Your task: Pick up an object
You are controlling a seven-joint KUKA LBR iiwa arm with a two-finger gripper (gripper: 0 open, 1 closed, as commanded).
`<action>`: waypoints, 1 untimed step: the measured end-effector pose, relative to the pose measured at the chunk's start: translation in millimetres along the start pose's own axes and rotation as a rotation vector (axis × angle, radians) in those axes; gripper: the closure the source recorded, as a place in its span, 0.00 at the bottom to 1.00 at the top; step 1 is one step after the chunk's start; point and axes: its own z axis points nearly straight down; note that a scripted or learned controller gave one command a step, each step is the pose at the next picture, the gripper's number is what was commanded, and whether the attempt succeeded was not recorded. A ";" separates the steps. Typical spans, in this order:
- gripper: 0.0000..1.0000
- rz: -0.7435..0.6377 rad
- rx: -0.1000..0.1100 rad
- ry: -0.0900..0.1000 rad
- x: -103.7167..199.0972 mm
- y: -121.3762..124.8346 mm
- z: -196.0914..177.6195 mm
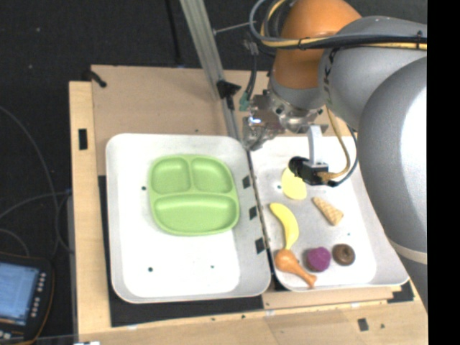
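The right bin (363,214) holds several small toy foods. A pale yellow disc (293,187) lies near its middle, with a yellow banana (286,225) just below it. To the right of the banana is a tan ice-cream cone (328,210). Along the front lie an orange drumstick (294,265), a purple lump (317,259) and a brown doughnut (344,254). My gripper (257,131) hangs over the far left corner of the right bin, close to the wall between the bins. It is above and left of the yellow disc, and I see nothing in it.
The left bin (180,279) carries a green divided plate (194,195). A slanted metal rail (205,42) rises behind the bins near the gripper. The grey arm covers the right bin's far right part.
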 end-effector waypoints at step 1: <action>1.00 -0.001 -0.001 0.001 52.0 19.5 -9.2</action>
